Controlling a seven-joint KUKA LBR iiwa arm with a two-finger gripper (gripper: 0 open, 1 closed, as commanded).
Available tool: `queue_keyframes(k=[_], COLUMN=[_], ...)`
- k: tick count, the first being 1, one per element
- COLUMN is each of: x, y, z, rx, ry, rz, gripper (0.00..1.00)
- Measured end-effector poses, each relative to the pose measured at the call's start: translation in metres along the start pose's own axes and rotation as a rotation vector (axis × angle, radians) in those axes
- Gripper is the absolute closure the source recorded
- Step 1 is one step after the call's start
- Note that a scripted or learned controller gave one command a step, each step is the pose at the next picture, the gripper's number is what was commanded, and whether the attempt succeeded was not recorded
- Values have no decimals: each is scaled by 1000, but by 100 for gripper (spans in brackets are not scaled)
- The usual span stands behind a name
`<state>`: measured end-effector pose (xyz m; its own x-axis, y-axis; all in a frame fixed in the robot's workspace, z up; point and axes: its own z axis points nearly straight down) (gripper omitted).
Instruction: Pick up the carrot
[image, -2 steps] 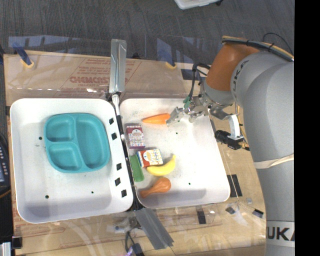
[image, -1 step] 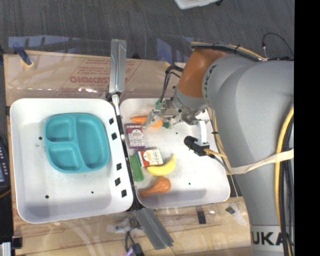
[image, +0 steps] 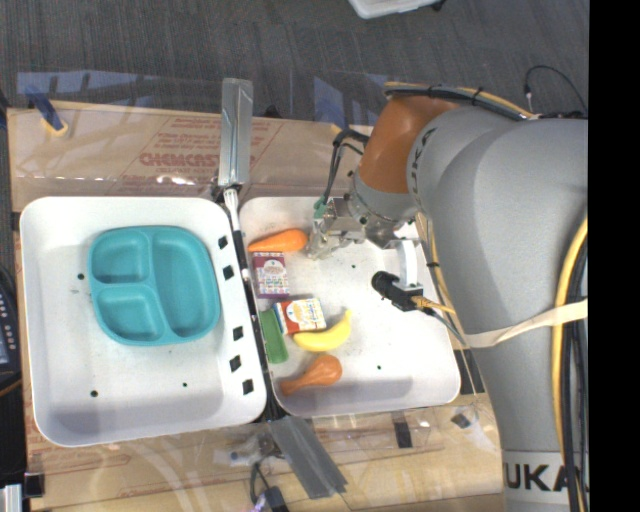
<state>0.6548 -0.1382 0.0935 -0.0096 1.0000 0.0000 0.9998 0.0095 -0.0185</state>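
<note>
Two white bins (image: 60, 330) on bench, cardboard underlay (image: 120, 150)

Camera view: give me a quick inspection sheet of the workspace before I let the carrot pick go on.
Surface: two white bins side by side, left bin and right bin, on a bench with brown sheeting.
Job's things: carrot lies at the right bin's upper left, near the divider.
Clutter: in the right bin, small carton, second carton, banana, green stick-shaped item, orange pear-shaped item. In the left bin, teal divided plate.
Grippers: gripper sits just right of the carrot; nothing seen between its fingers.
Cables: black cable loops by the wrist; yellow cable along the arm.
Surroundings: dark floor beyond the bench.
</note>
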Motion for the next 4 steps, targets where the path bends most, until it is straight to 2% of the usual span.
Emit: queue_keyframes(k=[1,2,3,4], x=[0,44,10,11], y=[0,1,1,-3], z=[0,6,-14,7], rx=[0,-6,-10,11], ry=[0,2,1,1], rz=[0,164,211,379], gripper=[0,0,0,0])
